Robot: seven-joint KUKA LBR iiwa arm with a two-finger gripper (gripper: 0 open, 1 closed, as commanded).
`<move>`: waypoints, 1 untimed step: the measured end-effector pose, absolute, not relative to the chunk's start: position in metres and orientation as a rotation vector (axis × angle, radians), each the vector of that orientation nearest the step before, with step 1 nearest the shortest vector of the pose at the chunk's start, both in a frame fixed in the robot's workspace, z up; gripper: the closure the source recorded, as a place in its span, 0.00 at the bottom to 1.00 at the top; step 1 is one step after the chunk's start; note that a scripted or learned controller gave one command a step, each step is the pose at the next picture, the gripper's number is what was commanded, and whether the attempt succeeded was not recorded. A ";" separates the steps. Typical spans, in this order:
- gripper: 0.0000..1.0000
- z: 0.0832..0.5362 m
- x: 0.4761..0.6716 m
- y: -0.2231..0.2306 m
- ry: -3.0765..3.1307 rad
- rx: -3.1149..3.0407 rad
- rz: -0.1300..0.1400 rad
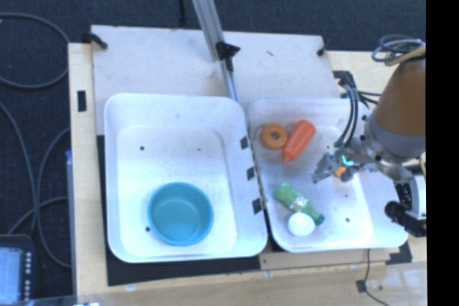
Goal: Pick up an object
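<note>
Right bin (pixel 358 229) holds an orange carrot-like piece (pixel 298 140) beside a brown ring (pixel 273 136), plus a green bottle (pixel 297 203) touching a white ball (pixel 301 224) nearer the front. Gripper (pixel 331 168) hangs over the bin right of the carrot, nothing visibly between its fingers; open or closed, can't tell. Left bin (pixel 129 118) has a blue bowl (pixel 180 213).

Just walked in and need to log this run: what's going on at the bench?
The arm's gripper hangs over the right bin, with nothing seen between its fingers. In that bin lie an orange ring, an orange carrot-shaped toy, a green bottle and a white ball, all apart from the gripper. The left bin holds a blue bowl. No object has been picked yet.
</note>
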State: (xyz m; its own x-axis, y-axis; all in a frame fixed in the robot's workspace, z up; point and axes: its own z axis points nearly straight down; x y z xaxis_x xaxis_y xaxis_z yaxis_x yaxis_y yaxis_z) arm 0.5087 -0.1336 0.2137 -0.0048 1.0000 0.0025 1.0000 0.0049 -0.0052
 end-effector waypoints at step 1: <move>0.00 0.216 0.510 -0.134 -2.227 -2.215 -0.002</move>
